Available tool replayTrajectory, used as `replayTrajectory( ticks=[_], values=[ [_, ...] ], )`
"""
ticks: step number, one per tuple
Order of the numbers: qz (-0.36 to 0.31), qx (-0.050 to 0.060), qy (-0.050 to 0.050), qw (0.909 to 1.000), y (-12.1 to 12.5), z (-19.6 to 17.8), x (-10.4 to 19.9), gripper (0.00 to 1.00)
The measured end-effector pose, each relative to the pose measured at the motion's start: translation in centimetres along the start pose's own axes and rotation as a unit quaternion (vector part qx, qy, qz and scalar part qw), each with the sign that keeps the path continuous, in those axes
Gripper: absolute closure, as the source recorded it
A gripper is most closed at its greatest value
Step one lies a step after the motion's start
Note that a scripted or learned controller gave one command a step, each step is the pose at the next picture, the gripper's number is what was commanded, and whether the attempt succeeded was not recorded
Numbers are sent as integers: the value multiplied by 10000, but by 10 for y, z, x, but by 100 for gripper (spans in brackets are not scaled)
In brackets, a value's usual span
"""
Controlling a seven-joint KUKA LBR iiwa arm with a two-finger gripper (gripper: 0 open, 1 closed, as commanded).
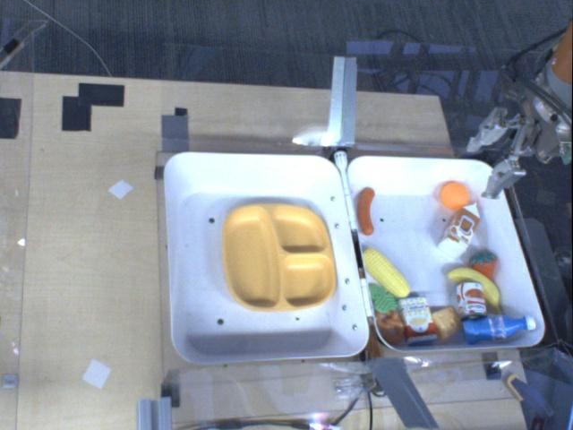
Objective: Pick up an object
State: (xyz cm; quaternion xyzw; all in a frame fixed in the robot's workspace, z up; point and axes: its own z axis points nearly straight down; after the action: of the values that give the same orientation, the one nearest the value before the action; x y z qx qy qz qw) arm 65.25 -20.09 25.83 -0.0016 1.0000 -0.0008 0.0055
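Note:
My gripper [491,157] hangs over the far right corner of the right bin [407,173], open, with nothing between its fingers. Just below and left of it lie an orange ball [454,193] and a small white and brown carton [459,227]. A red sausage [365,211] lies by the bin's left wall, with a corn cob [386,272] nearer the front. At the front right sit a banana [475,281], a red and green fruit [484,262], a small can [471,301], a blue bottle [501,328] and a food box [417,317].
The left bin [192,240] holds a yellow divided plate [276,255]. A metal post [343,101] stands behind the seam between the bins. The wooden bench [81,267] stretches to the left.

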Motion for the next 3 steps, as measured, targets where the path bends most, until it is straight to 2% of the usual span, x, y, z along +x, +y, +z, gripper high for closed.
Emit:
replayTrajectory(
  ticks=[1, 2, 3],
  values=[
    [-935, 0, 1, 9956, -4, -3, 18, 0],
    [-300, 6, -45, 9995, -4, 131, 9, 0],
    [1585, -6, 5, 9874, 35, 133, 27, 0]
  ],
)
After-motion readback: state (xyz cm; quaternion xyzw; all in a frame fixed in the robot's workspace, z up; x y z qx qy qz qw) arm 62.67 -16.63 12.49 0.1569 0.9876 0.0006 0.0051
